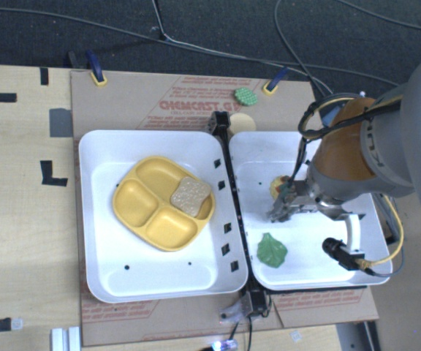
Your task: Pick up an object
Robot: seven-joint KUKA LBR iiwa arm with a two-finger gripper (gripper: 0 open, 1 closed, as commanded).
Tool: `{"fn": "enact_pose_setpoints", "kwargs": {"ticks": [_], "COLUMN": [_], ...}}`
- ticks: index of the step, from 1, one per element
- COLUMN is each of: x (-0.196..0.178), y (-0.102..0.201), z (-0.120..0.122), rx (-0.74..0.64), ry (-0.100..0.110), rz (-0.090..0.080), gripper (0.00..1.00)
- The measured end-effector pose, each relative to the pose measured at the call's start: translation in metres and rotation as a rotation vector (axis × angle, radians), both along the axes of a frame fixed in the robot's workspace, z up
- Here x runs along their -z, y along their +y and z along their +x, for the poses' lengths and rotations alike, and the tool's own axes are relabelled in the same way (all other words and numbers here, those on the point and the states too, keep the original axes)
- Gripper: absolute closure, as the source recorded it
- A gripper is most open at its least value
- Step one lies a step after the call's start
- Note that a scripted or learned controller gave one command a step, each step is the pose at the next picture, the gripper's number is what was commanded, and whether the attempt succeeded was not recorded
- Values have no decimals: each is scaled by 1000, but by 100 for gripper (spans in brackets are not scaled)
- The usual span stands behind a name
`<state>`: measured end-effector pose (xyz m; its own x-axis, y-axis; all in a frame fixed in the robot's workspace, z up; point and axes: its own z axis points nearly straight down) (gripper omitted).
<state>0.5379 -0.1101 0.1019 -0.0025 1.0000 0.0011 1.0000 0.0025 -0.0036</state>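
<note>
In the right bin (pixel 254 152) my gripper (pixel 282 203) reaches down from the right, its fingers pointing left and down near the bin floor. A small yellow object (pixel 276 187) lies right at the fingers, partly hidden by them. A green leafy piece (pixel 272 250) rests on the floor of the same bin, below the gripper and apart from it. I cannot tell whether the yellow object is between the fingers.
The left bin (pixel 101 196) holds a yellow divided plate (pixel 148 203) with a beige slice of bread (pixel 191 195) on its right part. A black divider (pixel 229 196) runs between the bins. A green dotted object (pixel 245 96) lies on the cardboard behind them.
</note>
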Motion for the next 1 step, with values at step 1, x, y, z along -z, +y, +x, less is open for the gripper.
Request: {"fn": "enact_pose_setpoints", "kwargs": {"ticks": [1], "x": [-61], "y": [2], "z": [-5], "rx": [2], "ry": [-5], "rz": [-1], "gripper": [100]}}
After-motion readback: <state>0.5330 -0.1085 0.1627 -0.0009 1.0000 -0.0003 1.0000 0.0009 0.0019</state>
